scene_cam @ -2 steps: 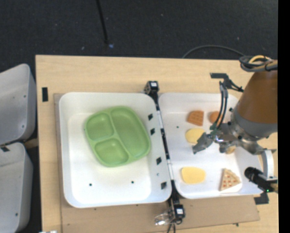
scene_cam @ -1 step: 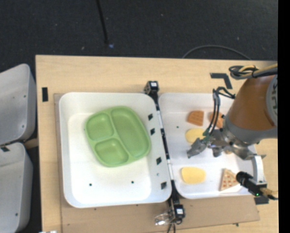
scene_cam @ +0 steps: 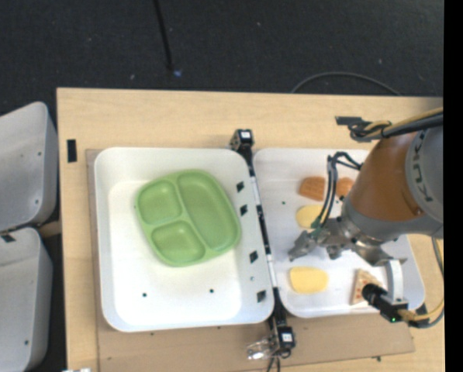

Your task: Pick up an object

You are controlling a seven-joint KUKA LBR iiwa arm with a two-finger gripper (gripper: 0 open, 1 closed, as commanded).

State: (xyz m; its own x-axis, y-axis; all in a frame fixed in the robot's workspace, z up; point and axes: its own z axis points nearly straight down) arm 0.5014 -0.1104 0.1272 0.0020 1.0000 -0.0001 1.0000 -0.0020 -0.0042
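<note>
Four small food pieces lie in the right bin (scene_cam: 289, 165), and the gripper (scene_cam: 318, 243) hangs over its middle; whether its jaws are spread or closed I cannot tell. A yellow oval piece (scene_cam: 308, 279) sits just below the jaws, a paler yellow piece (scene_cam: 309, 215) just above, an orange piece (scene_cam: 315, 187) farther up, and a pizza-like wedge (scene_cam: 362, 285) off to the right. Best to centre over the oval piece before descending, keeping away from the bin wall.

A single camera hangs above the desk (scene_cam: 76, 122) and looks down at a slight slant. It sits far enough back to take in both white bins (scene_cam: 107, 301), the dark floor (scene_cam: 215, 22) beyond the desk, and the arm (scene_cam: 394, 184) entering from the right.
</note>
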